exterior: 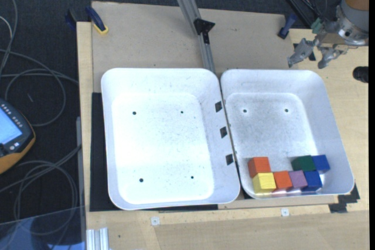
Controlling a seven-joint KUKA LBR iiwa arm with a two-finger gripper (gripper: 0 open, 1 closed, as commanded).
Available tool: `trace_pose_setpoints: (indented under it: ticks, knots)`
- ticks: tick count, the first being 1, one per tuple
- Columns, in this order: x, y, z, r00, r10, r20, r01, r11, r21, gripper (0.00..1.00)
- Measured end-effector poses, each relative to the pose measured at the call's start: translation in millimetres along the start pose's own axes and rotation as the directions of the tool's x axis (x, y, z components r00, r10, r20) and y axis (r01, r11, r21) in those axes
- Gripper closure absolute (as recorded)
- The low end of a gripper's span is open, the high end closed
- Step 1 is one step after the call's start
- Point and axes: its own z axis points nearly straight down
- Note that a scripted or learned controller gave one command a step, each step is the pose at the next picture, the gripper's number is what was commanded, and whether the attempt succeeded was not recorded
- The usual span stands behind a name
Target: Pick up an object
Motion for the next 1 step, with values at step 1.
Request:
trace_pose_setpoints:
  ticks: [1]
  knots:
    - [-9.9, -34.2, 12.6, 1.000, 0.003, -0.002, -0.003, 1.000, 0.008, 0.00]
